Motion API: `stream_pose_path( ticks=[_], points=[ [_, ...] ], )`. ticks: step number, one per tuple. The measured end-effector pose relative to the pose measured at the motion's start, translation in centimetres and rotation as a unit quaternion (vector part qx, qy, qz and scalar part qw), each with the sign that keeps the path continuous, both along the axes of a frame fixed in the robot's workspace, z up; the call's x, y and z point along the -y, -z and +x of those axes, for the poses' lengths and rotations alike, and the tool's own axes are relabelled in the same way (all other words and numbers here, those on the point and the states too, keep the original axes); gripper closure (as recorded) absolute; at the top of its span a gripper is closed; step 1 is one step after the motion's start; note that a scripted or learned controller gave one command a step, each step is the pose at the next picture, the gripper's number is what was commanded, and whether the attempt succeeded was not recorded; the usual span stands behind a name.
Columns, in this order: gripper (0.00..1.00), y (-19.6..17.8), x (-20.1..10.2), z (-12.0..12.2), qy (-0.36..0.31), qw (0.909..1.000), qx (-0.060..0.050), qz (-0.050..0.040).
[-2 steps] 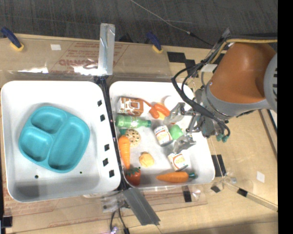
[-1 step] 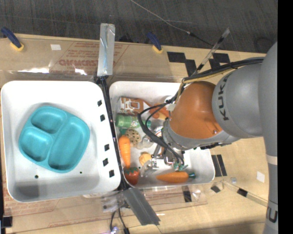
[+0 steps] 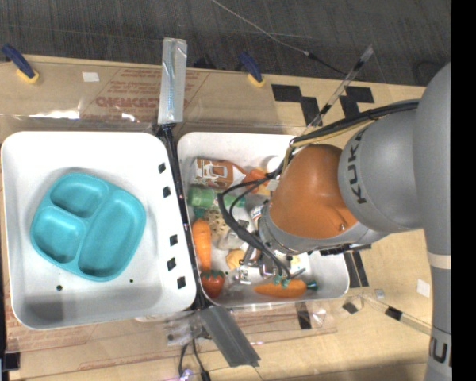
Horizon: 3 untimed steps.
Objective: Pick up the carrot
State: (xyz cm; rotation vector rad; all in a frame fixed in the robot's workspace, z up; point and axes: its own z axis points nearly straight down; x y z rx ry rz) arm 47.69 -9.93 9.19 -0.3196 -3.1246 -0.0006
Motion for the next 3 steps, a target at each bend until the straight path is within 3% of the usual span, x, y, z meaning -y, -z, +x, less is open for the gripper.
stream_pose_path(
  ticks=[1,2,3],
  points=[
    [0.00,-0.1,1.1,0.3,-0.183,0.9832,0.002,-0.0004],
    [0.00,0.0,-0.2,0.5,-0.207,0.9783,0.001,-0.0007],
    [0.00,-0.2,0.2,1.7,-0.329,0.9443,0.000,-0.0062]
  ],
)
